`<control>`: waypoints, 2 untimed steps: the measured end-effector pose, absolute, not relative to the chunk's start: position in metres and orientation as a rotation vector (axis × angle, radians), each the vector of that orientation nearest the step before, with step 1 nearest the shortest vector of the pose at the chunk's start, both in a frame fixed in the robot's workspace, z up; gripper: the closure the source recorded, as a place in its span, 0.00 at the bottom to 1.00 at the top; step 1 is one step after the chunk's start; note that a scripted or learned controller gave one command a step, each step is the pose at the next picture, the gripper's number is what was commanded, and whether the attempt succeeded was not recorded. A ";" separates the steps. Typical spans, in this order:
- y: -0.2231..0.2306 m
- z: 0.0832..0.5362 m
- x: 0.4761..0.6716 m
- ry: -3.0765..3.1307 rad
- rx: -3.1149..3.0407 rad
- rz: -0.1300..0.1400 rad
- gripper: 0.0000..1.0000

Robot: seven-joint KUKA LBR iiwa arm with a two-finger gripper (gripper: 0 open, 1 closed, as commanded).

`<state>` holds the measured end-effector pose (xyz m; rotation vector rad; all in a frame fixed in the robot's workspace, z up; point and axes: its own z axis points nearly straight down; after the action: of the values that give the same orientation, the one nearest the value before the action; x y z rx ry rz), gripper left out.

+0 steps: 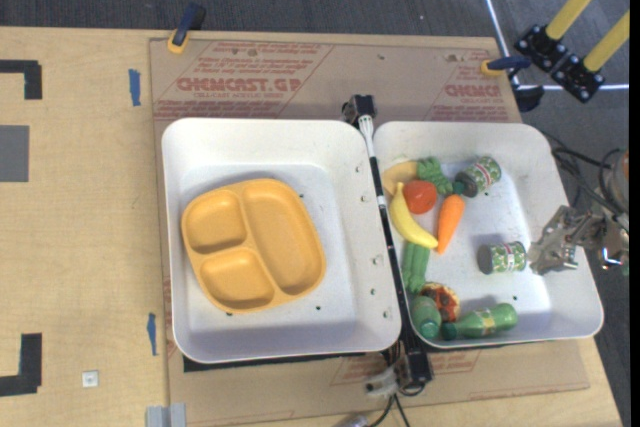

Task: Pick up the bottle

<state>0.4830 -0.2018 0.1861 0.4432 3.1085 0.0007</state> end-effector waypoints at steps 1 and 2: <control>-0.224 0.163 0.480 3.138 0.119 0.001 1.00; -0.223 0.119 0.480 3.111 -0.424 0.001 1.00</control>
<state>0.4799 -0.2231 0.1188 -0.4240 3.1113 0.0013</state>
